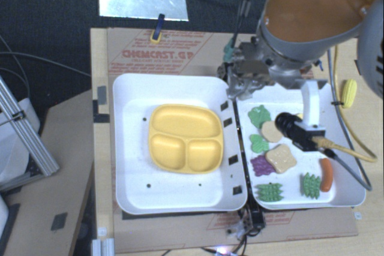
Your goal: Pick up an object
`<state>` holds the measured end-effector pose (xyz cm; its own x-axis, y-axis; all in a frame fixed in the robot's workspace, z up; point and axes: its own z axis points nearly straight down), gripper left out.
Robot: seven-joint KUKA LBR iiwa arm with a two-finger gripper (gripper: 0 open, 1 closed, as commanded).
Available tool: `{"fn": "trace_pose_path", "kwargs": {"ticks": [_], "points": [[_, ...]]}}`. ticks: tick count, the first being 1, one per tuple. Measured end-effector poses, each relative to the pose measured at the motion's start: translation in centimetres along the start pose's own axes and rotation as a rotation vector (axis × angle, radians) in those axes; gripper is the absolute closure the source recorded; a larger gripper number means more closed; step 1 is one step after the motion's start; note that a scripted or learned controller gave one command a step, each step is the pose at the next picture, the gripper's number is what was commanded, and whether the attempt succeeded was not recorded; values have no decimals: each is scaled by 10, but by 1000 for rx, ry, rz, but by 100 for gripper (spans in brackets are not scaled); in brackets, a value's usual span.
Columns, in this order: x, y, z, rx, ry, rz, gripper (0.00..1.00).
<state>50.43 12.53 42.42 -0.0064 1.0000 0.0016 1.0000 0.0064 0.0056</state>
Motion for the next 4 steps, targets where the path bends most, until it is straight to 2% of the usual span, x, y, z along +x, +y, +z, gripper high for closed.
{"fn": "trace_pose_path", "kwargs": {"ticks": [2,3,4], "points": [[0,1,-22,-4,1,-8,100],[-57,-19,24,8,-3,11,100],[-81,-18,-10,0,-1,7,100]]}}
